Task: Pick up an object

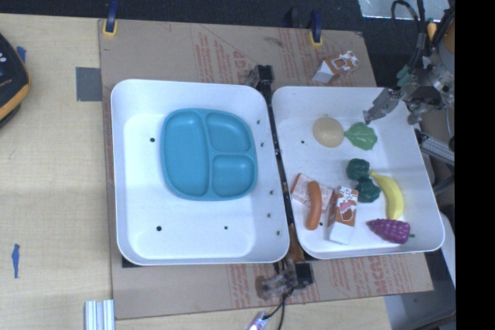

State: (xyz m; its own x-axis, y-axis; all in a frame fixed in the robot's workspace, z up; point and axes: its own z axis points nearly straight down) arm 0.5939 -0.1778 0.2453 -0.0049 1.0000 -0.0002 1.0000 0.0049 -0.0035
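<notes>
Camera view: the two-finger gripper (393,106), its fingers spread and holding nothing (arm entering from the right), hangs above the right shallow white bin (298,108), just beside the crinkled green plastic lettuce leaf (360,136), plausibly the nearest pick.

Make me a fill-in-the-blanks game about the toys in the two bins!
1. The blue divided plate lies in the ______ bin.
2. The banana in the right bin is coloured ______.
3. The purple grapes lie right below the ______.
4. The gripper hangs closest to the ______ leafy toy.

Missing words: left; yellow; banana; green
</notes>
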